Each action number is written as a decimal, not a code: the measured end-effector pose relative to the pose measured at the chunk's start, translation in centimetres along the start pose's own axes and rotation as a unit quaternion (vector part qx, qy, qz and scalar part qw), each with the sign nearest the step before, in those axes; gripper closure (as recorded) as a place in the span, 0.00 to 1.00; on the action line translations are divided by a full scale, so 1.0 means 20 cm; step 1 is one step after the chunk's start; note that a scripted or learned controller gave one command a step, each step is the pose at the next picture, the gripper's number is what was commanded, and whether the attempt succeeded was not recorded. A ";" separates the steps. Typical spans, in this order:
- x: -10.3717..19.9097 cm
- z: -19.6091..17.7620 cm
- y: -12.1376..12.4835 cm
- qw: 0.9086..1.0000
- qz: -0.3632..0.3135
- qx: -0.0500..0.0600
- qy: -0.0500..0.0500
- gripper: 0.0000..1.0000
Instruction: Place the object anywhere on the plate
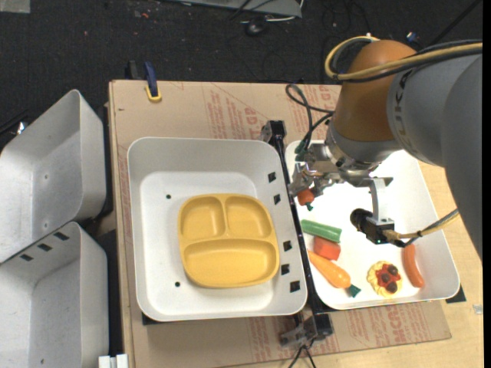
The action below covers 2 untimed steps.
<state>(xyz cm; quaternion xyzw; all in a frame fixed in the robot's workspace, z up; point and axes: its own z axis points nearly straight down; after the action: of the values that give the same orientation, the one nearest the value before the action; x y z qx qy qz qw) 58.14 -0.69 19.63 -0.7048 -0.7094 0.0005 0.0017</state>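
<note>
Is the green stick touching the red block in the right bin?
Touching. The camera view shows the green stick lying against the red block's upper edge, with no white bin floor between them.

A yellow plate (pixel 228 240) with three compartments looks like smooth, slightly glossy moulded plastic, and it sits in the left white bin (pixel 146 205), whose matt plastic walls look smooth. The right white bin (pixel 437 271) has the same matt plastic look and holds glossy plastic toy foods: a green piece (pixel 320 229), an orange carrot (pixel 331 270), a red sausage (pixel 413 266) and a small pizza (pixel 384 277). Both bins rest on a rough, matt brown cardboard sheet (pixel 207 110) with faded red print, and the arm (pixel 430 90) above shows smooth grey casing with a shiny orange band (pixel 372 90).
</note>
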 end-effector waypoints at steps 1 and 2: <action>0.29 -0.02 -0.11 1.000 -0.001 0.000 0.000 1.00; 0.57 -0.08 -0.21 1.000 -0.001 -0.001 0.000 1.00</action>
<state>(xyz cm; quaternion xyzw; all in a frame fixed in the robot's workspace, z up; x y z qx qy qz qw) 53.81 10.76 21.36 -0.7039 -0.7103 -0.0004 0.0011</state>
